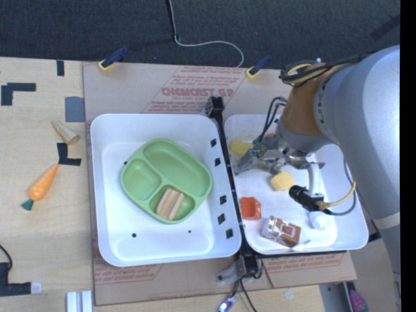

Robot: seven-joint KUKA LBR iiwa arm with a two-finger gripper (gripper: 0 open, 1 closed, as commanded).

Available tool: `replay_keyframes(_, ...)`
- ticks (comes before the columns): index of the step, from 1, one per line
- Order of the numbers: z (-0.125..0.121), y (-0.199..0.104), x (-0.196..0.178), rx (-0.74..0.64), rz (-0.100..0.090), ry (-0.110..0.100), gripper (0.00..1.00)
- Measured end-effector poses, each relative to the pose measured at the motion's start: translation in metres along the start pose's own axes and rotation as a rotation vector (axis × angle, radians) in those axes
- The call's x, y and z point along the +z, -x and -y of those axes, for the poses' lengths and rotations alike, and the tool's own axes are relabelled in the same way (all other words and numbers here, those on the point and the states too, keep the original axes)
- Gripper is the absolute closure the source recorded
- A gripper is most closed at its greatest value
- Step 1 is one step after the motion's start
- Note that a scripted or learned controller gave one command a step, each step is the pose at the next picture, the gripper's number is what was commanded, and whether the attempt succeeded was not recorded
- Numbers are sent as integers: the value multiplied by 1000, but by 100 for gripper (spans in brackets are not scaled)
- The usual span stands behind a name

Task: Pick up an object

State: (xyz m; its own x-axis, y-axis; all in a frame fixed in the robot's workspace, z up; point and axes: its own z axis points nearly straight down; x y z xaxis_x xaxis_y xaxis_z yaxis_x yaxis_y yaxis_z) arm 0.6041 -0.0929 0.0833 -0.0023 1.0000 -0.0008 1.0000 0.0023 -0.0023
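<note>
Over the right bin (351, 236), near its upper-left corner, hangs the gripper (260, 160) — whether it is open or closed cannot be told. Beside it lie a yellow piece (239, 147) and a pale yellow block (281, 181); an orange block (250, 207) and a brown-and-white packet (281, 231) sit toward the bin's lower edge. Left bin (110, 194) — green divided plate (166, 179) bearing a tan piece (170, 203).

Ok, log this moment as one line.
arm: over right bin | tool: low, near yellow block | grasp: not evident | left bin: green tray
</note>
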Motion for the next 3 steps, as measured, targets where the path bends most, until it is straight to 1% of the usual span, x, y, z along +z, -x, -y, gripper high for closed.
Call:
replay_keyframes(1,-1,1,-11,0,1,1,100)
replay_keyframes(2,-1,1,-11,0,1,1,0)
replay_keyframes(3,76,42,-1,7,0,0,0)
